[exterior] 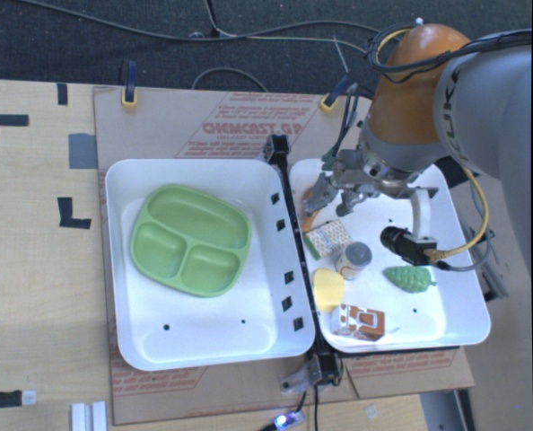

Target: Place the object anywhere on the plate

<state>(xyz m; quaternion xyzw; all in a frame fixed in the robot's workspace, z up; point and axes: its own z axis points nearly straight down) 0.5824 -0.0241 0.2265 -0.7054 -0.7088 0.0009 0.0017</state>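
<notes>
Robotics lab bench. Grey and orange arm (446, 88) at 2 o'clock over two white bins (123, 268). Cardboard sheet (240, 124) clamped to the wooden bench (33, 268), black tape marks (69, 212) at 9 o'clock, loose cables (208, 12) at 12 o'clock.

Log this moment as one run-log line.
arm: over right bin | hand: above small items | green plate: left bin, nothing on it
</notes>
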